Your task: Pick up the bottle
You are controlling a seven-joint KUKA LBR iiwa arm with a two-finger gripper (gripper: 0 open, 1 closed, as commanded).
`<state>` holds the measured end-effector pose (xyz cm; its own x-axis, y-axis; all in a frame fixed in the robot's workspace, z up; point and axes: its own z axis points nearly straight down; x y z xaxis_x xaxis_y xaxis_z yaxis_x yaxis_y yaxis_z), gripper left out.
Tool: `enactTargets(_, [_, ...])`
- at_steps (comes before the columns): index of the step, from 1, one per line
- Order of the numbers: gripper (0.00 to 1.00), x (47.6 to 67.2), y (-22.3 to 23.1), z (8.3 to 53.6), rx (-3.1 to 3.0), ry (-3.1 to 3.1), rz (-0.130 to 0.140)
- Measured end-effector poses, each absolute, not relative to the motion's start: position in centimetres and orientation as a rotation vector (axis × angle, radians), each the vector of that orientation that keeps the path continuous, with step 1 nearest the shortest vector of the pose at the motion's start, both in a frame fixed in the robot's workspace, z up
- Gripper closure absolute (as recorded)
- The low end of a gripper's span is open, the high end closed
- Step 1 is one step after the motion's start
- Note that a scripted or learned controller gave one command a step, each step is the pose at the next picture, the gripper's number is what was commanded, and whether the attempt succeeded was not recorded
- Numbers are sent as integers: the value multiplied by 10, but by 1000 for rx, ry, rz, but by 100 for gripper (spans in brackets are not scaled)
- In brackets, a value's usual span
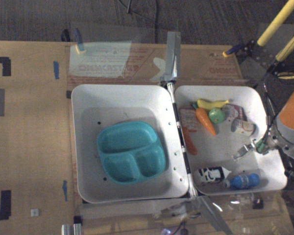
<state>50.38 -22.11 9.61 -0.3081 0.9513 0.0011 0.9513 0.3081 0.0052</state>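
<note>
The approach is in hand. The gripper (241, 152) hangs over the right bin (257, 94), its 2 fingers spread and holding nothing. The blue bottle (242, 181) lies on its side by the bin's near wall (just beside a black-and-white carton (213, 174)). Next, I judge, the gripper must shift nearer and descend.

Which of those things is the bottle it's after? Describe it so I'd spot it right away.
Look in the right-hand white bin, along its near edge, at the corner closest to the arm. The bottle lies there on its side, next to a black-and-white carton. It is the one blue item in that bin, with a pale cap end.
</note>
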Motion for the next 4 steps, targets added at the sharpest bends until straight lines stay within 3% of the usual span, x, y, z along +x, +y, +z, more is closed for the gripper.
enactTargets(1, [100, 504, -223, 106, 1850, 2530, 7])
enactTargets(2, [100, 481, -221, 182, 1693, 2642, 2])
enactTargets(4, [100, 483, -225, 203, 1697, 2626, 6])
